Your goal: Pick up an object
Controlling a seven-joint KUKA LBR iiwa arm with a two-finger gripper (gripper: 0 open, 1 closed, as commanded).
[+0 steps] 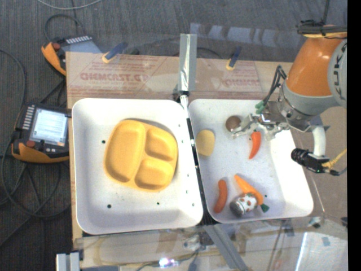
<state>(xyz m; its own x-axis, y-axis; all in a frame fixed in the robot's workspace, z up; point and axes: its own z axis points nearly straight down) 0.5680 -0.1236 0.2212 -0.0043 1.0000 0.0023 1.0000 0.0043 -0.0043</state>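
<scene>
Claw (253,126) hung over the right bin (293,205), grip state impossible to tell, orange pepper (255,144) just below it, yellow tray (142,154) in the left bin (84,168)

Worktop (141,75) covered in brown printed cardboard, two shallow white bins lay side by side on it, left bin (84,208) and right bin (293,199) touching along their inner edges, blue clips (114,52) at the cardboard's far edge

Grey carpet (141,16) with cables (17,66), cardboard (141,78).
</scene>
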